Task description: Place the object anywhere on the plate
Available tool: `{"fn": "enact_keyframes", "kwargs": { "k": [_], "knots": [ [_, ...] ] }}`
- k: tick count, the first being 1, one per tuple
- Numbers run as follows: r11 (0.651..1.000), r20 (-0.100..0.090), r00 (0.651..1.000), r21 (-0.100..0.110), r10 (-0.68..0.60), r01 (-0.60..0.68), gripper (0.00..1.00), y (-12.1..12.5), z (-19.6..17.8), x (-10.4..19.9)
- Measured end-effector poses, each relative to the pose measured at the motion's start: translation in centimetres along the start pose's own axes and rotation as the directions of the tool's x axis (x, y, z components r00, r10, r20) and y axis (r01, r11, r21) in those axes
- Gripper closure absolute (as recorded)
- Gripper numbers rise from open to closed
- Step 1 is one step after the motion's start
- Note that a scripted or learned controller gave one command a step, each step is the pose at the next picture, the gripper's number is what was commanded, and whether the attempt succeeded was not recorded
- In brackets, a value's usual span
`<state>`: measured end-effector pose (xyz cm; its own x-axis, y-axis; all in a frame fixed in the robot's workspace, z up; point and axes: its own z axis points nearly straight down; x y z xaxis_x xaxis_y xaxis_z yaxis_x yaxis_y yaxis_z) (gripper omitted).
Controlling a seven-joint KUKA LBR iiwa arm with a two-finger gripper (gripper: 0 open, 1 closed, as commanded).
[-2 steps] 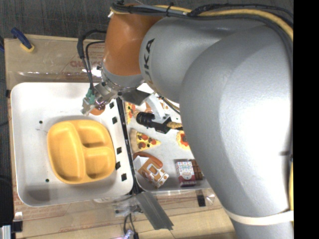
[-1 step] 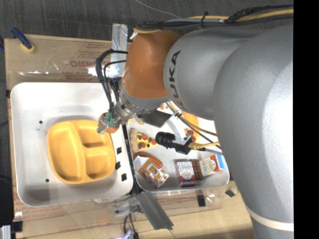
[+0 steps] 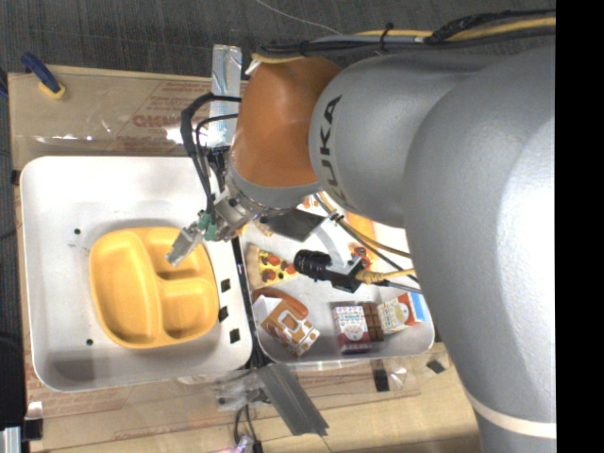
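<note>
- The grey arm [image 3: 444, 159], with its orange band [image 3: 278, 125], reaches in from the right and covers much of the right bin [image 3: 330, 359].
- The gripper [image 3: 181, 249] hangs low over the left bin [image 3: 52, 206], its tip above the upper right part of the yellow plate [image 3: 132, 300].
- From this slant I cannot tell whether the claw is open or closed, and no object can be made out in it.
- The plate is a divided one with three hollows. It lies flat in the left bin, nearer that bin's right wall.
- The loose things that could be the task's object all lie in the right bin, apart from the plate; which of them is meant cannot be told.
- A pizza-slice toy [image 3: 272, 267] with red spots lies near the wall between the bins.
- Just below it lies a brown-and-white pretzel-like piece [image 3: 288, 324].
- To the right of that stands a small red-and-white box [image 3: 351, 321], and just beside it a bright packet [image 3: 398, 311] — both near the bin's lower wall.
- A blue-and-yellow clip [image 3: 42, 74] sits on the brown bench [image 3: 104, 102] at the upper left, well apart from both bins.
</note>
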<state>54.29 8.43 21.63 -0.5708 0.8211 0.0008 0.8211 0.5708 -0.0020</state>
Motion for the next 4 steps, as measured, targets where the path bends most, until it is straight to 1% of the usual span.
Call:
{"fn": "enact_keyframes", "kwargs": {
  "k": [1, 2, 3, 4],
  "knots": [
    [0.987, 0.000, 0.987, -0.005, 0.158, -0.158, 0.00, 10.8, -9.0, 6.6],
    [0.985, 0.000, 0.985, 0.010, 0.173, -0.173, 0.00, 0.7, -1.1, 10.6],
    [0.993, -0.002, 0.993, 0.007, -0.117, 0.117, 0.00, 2.6, 9.2, 11.9],
    [0.956, 0.001, 0.956, 0.001, -0.293, 0.293, 0.00, 3.2, 8.2, 12.8]
  ]
}}
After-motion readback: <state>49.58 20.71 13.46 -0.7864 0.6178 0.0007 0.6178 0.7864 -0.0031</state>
